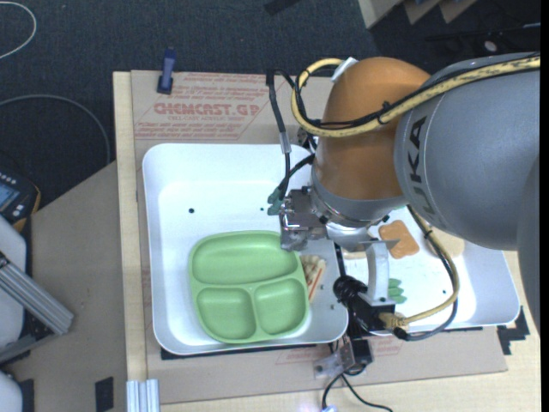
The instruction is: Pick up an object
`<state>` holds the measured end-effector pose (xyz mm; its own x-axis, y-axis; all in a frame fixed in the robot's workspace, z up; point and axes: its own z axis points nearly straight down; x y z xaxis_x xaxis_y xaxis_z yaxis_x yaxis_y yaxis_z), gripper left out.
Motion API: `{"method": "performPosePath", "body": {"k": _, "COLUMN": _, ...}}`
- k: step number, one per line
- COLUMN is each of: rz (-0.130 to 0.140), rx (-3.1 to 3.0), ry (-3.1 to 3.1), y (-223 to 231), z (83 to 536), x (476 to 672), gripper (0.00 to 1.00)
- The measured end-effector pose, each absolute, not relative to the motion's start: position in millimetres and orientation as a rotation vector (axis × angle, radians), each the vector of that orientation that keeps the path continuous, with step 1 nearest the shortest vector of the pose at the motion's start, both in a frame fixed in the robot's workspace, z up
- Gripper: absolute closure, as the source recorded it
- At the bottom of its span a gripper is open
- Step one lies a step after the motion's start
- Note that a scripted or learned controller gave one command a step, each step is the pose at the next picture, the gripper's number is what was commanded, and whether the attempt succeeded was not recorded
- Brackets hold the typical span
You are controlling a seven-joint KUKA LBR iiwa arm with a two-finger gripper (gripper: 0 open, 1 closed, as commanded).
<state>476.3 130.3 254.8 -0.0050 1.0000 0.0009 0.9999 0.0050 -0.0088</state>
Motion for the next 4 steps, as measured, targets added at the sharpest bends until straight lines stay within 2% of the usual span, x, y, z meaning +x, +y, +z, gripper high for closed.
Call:
{"method": "performPosePath", "body": {"k": 1, "rz": -0.005, "rx": -2.211, "ry": -2.231, "y": 206, "z": 258, "x": 478.5, "gripper": 1.00}}
{"method": "performPosePath", "body": {"k": 2, "rz": -0.033, "rx": -2.224, "ry": -2.232, "y": 222, "z": 434, "x": 523.7, "gripper": 1.00}}
{"method": "performPosePath", "body": {"k": 3, "rz": 0.025, "rx": -2.216, "ry": -2.216, "y": 224, "z": 297, "x": 475.3, "gripper": 1.00}}
{"method": "performPosePath", "body": {"k": 4, "rz": -0.021, "rx": -2.226, "ry": -2.228, "y": 224, "z": 403, "x": 540.1, "gripper": 1.00}}
